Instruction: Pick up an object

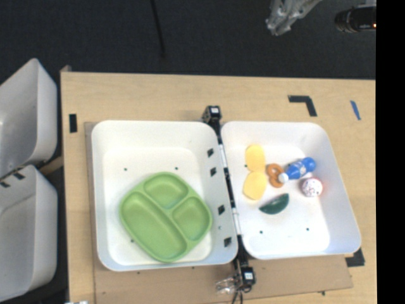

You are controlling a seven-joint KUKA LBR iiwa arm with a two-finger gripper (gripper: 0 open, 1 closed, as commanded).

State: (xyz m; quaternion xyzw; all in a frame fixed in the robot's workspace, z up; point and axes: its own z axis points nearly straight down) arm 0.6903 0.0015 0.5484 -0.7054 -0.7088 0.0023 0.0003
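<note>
- Gripper (283, 19) sits high at the top of the view, over dark floor beyond the bench, well apart from both bins. You cannot tell from here whether it is spread or pressed together; it is blurred and small. Nothing visible in it.
- Right bin (335, 227) holds your candidates, clustered in its upper middle: two yellow pieces (255, 171) stacked end to end, an orange ring-shaped bit (274, 173) just beside them, a blue bottle (300, 168) lying on its side, a white speckled ball (311, 187), a dark green curved piece (274, 204) below.
- Left bin (101, 170) carries a green divided plate (166, 216), lying flat. Poor pick: wide, low, no edge to pinch.
- Best bet, by my read: the dark green curved piece. It lies slightly apart from the rest, with bare floor below it.
- Handling guess: small, light, probably hard plastic, smooth and a bit slippery. Close across its narrow width at mid-length, not along the curve.
- The ball looks likely to roll off a pinch. The bottle touches or nearly touches the orange bit; crowded.
- Looks: dark green, crescent or leaf shape, flat-lying, ends tapering.
</note>
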